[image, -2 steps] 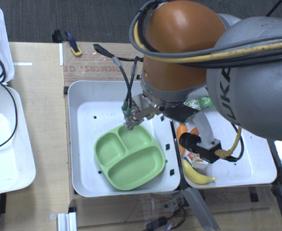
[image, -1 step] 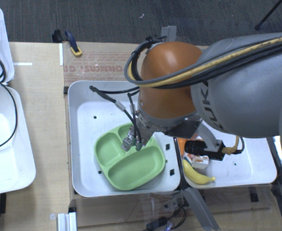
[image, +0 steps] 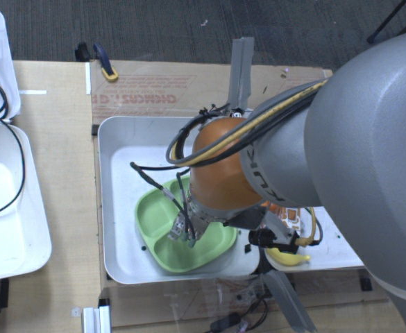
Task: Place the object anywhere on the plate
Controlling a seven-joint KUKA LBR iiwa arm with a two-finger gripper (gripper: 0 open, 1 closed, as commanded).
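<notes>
Gripper (image: 187,229) is lowered over green plate (image: 162,238), lower centre, presumably for release; finger state cannot be told.

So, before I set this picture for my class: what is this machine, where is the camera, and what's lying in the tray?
It is one grey robot arm with an orange band above its wrist, seen from a fixed camera above the bench, looking down at a slant. The arm reaches in from the right. Its gripper hangs over a green divided plate in a shallow white bin. A yellow banana lies at the bin's right. Whether anything is held is too hidden to tell. Another white bin sits left.
</notes>
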